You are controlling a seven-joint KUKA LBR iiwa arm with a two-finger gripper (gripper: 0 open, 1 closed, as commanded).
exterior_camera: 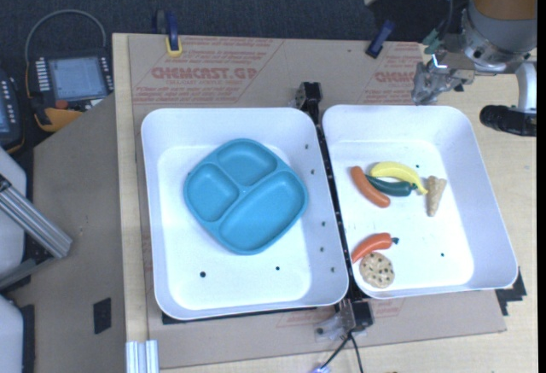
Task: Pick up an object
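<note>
Two bins: left bin point(162, 277) holds blue plate point(246, 206); right bin point(478, 260) toy food; gripper point(429, 83) upper right, opening unclear, holds nothing.

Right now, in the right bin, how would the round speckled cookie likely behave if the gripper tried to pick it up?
The round speckled cookie lies flat, so it probably won't roll, but its low profile may give fingers little to grip. It touches the orange-red carrot-like piece, so a push could shift both. It sits near the right white bin front wall, possibly crowding the gripper.

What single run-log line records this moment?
phase: approach | gripper: above right bin's far rim | nothing held | banana, hot dog, cookie in right bin | blue plate in left bin
</note>
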